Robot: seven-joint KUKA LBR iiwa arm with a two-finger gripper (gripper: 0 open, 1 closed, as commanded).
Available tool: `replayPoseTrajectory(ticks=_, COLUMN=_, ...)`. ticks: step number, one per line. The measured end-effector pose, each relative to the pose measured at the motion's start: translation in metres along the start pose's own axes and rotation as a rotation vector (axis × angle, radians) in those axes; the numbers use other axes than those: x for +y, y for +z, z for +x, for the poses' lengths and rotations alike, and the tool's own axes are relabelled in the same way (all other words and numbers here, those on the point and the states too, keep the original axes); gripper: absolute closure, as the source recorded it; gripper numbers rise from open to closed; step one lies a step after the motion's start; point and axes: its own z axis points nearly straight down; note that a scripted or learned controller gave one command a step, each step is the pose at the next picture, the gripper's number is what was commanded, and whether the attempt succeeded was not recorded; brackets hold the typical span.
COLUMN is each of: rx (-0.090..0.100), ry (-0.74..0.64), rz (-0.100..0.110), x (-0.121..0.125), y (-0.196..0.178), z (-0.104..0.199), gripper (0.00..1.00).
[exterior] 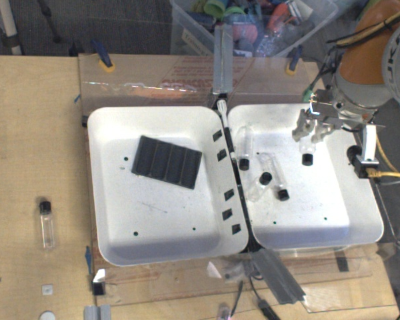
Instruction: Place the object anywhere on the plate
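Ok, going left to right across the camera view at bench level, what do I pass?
Clear glass vial with black cap on the wooden bench → black ribbed rectangular plate in the left white bin → clear black-capped vials in the right bin → gripper.

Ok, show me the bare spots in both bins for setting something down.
Left bin: bare floor all around the black plate, widest toward the front edge. Right bin: front half bare; crowded near the divider, where clear vials lie, and under the gripper.

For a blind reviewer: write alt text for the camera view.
The pincer hovers over the right bin, which holds clear vials with black caps. A dark ridged plate lies in the left bin.
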Motion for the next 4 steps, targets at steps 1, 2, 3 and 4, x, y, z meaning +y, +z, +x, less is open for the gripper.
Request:
replayPoseTrajectory(ticks=1, rx=0.001, ry=0.291, rz=0.0, x=0.027, y=0.064, z=0.023, gripper=1.0)
replayPoseTrajectory(ticks=2, rx=0.001, ry=0.89, rz=0.001, x=0.021, y=0.02, z=0.101, gripper=1.0)
replayPoseTrajectory(ticks=3, rx=0.003, ry=1.098, rz=0.001, x=-0.012, y=-0.037, z=0.148, gripper=1.0)
replayPoseTrajectory(ticks=4, rx=0.003, ry=1.112, rz=0.0, x=-0.033, y=-0.106, z=0.225, gripper=1.0)
